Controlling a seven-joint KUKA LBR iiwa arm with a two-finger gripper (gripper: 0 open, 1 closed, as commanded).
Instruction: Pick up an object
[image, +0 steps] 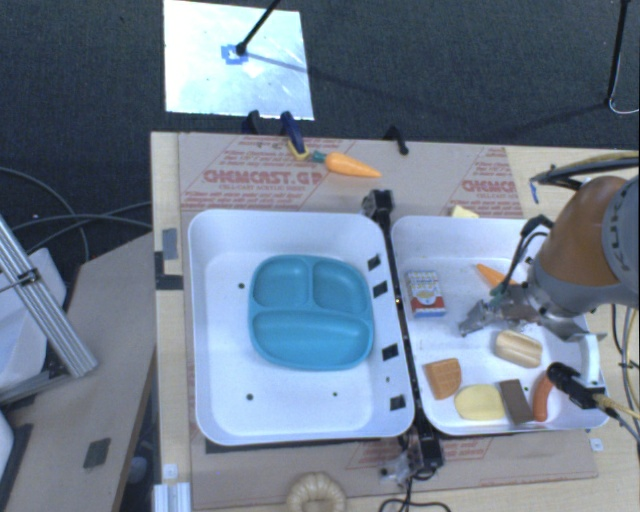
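The right bin (455, 235) holds several small food toys: a small printed box (426, 293), an orange carrot piece (490, 274), a tan bread roll (518, 347), an orange wedge (443, 377), a yellow lump (478, 402), a brown block (516, 400) and a red sausage (542, 396). My gripper (480, 318) hangs low over the middle of this bin, between the box and the roll, just below the carrot piece. Its grey fingers point left and down. Nothing shows between them.
The left bin (215, 300) holds a blue divided plate (310, 310). A toy carrot (345, 165) lies on the cardboard behind the bins. A pale ring (318, 493) sits at the bench's front edge. A black clamp divider (392, 300) joins the bins.
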